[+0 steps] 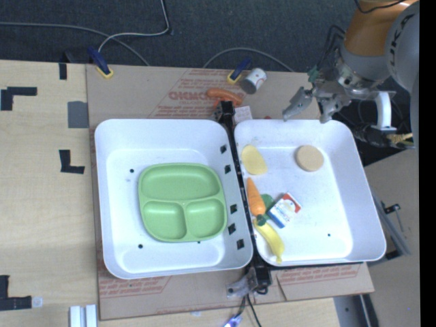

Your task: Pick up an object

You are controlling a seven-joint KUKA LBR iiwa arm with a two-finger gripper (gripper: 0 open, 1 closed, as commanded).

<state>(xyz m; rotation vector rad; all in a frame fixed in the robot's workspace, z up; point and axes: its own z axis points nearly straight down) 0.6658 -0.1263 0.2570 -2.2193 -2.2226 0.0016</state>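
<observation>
Yellow plastic banana [270, 239] lies at right white bin's [347, 240] front edge beside orange carrot [255, 197] and small red-white carton [284, 210], round tan cookie [310, 158] farther back, gripper [310, 112] spread wide, holding nothing, above bin's back rim.

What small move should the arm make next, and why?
Probably move the pincer forward and down over the round cookie. The pincer is open above the far rim of the right bin, holding nothing, and the cookie lies nearest, apart from the other items.
</observation>
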